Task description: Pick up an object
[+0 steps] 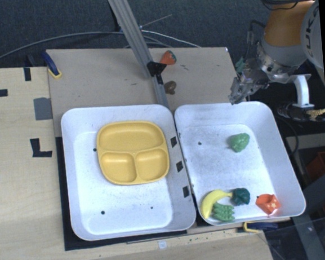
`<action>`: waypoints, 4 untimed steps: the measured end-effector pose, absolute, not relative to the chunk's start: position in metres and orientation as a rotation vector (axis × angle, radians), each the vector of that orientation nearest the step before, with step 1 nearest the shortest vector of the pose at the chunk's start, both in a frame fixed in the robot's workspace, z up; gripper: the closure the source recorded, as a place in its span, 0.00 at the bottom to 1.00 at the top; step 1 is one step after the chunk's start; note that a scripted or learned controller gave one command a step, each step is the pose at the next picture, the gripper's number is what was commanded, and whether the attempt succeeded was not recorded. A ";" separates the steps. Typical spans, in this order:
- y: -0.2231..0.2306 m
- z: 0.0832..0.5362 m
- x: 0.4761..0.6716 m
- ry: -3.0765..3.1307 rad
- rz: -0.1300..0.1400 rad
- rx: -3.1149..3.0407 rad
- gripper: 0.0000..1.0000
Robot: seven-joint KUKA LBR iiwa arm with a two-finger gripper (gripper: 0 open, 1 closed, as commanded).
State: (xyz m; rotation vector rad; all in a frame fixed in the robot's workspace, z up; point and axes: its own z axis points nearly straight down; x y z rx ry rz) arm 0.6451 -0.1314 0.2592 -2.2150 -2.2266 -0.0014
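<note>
Banana (211,200) – right bin (278,162) | pincer (238,94) – far rim | lettering unreadable

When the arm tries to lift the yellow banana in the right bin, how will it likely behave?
The banana looks like smooth moulded plastic, so probably stiff, light and somewhat slippery. Its curve may let it rock or twist. A green toy touches it and may get nudged.

The arm (294,19) is cut off by the top and right edges; the gripper (237,96) is too small to read.
</note>
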 end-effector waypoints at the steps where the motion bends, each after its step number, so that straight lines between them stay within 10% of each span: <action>1: -0.087 0.245 0.626 -2.225 0.003 -2.214 1.00; 4: 0.078 0.237 0.589 -2.228 0.002 -2.210 1.00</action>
